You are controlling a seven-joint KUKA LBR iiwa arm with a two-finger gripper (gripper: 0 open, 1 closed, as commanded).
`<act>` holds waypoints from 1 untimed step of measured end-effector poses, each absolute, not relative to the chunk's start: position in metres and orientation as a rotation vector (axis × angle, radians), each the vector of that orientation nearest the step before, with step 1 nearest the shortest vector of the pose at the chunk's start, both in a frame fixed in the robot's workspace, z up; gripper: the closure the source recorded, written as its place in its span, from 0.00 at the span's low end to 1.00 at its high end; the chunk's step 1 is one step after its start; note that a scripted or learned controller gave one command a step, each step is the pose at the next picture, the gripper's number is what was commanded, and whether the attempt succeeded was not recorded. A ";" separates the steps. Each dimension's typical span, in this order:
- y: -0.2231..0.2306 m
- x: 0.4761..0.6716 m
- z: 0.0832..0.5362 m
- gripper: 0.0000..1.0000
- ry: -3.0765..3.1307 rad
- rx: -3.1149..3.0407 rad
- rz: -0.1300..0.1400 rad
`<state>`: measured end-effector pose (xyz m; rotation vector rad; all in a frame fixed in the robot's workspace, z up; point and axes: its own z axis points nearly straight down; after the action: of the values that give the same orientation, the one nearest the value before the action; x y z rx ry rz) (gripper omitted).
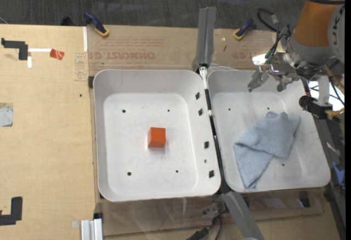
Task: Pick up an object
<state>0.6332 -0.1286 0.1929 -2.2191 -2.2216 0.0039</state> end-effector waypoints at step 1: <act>-0.175 0.659 0.093 0.00 -2.319 -2.124 0.000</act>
<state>0.6592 -0.1754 0.0930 -2.1243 -2.3188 0.0001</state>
